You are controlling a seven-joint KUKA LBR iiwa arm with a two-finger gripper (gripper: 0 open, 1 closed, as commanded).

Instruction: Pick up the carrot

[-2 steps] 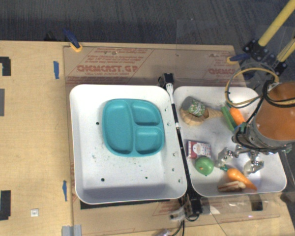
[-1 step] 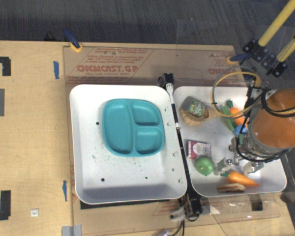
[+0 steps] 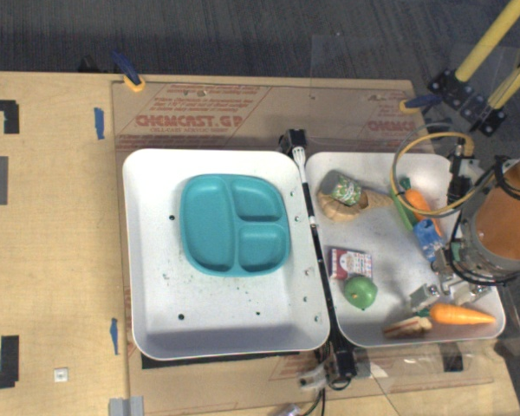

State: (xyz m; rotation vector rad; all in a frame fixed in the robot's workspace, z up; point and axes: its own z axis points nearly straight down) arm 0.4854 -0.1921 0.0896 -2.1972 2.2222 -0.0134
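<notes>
**Carrot low in the right bin, hand just above it**

While the arm (image 3: pixel 503 224) reached in from the right, the carrot (image 3: pixel 461 315) lay on its side near the front edge of the right bin (image 3: pixel 377 241), its tip pointing right. The hand (image 3: pixel 446 286) hung just above the carrot's stem end; whether its fingers were spread or pressed together could not be told, and nothing showed the carrot pinched between them. A brown item (image 3: pixel 407 326) lay touching the carrot's left end. Farther left sat a green apple (image 3: pixel 360 293) just below a small red carton (image 3: pixel 350 263). A second orange vegetable (image 3: pixel 413 200) rested near the bin's back. The left bin (image 3: pixel 156 258) carried a teal divided plate (image 3: pixel 237 224) on the table (image 3: pixel 43 232).
</notes>
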